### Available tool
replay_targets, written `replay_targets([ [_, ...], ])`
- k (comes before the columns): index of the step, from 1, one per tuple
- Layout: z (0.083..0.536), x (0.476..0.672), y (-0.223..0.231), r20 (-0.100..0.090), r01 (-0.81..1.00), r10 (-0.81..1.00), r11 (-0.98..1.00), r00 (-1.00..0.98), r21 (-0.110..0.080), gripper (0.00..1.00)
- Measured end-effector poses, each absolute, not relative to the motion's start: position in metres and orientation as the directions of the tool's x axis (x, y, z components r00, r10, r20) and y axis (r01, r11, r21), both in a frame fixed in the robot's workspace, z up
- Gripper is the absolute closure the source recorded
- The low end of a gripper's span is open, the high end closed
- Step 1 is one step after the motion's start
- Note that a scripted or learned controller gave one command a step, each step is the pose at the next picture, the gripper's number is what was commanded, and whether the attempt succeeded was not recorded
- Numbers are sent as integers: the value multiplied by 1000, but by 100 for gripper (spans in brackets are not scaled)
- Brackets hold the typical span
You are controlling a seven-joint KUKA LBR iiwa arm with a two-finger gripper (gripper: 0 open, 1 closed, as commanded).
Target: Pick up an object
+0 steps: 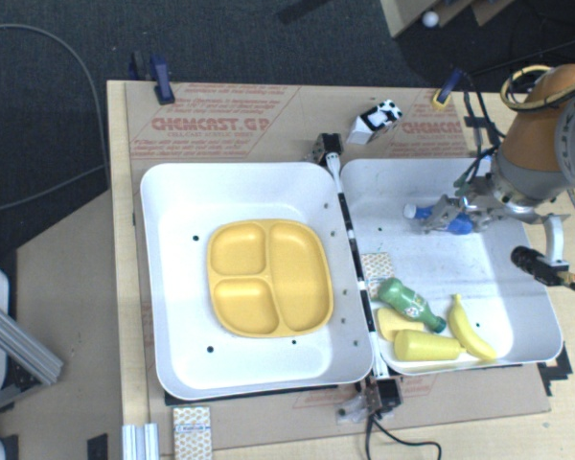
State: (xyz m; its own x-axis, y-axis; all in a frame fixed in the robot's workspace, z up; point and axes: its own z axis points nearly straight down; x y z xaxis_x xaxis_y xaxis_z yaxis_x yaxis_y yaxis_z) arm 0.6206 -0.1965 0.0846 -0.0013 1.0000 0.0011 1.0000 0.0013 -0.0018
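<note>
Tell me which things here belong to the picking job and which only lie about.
Job:
gripper, low in the right bin
banana
green bottle
yellow block

Lying about:
yellow plate in the left bin
blue clamps on the bench edge

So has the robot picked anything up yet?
Not yet, as far as the view shows. The gripper is low in the right bin, at a small blue and white thing; whether it grips it is unclear. The green bottle, banana and yellow plate lie untouched. The lift remains.
</note>
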Motion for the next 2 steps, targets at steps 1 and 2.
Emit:
replay_targets([
  [1, 84, 517, -202, 0, 1000, 1000, -1, 1, -1, 0],
  [2, 85, 629, -208, 0, 1000, 1000, 2, -2, 1, 0],
])
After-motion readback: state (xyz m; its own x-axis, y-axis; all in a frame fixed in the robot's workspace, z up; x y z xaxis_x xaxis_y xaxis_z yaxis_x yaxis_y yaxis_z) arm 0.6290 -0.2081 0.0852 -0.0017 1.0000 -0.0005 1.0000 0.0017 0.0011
